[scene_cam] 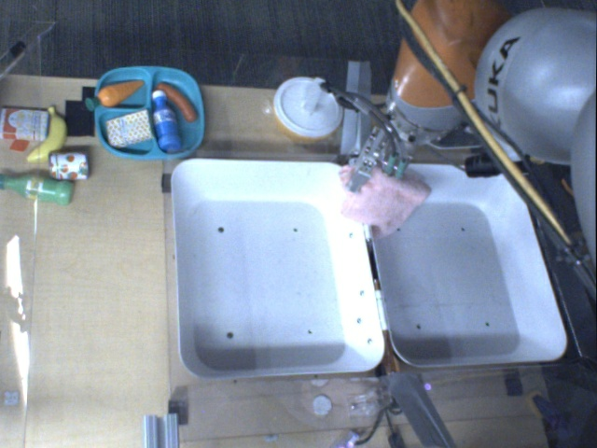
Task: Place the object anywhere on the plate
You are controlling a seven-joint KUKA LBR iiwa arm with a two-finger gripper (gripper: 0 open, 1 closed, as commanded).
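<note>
Camera view, end effector [377, 163] grasping pink cloth [384, 200], cloth hanging just below it

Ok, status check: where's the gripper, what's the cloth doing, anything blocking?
Gripper above the bins' far seam, pink cloth hanging from its fingers. Cloth over the right bin's far-left corner. Blue divided plate far left, already holding toy food.

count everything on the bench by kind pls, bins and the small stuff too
Shallow white bins: 2
Blue divided plastic plate: 1
White round lidded cup: 1
Pink crumpled cloth under the gripper: 1
Yellow toy banana: 1
Small printed can: 1
Green bottle: 1
Total: 8
</note>
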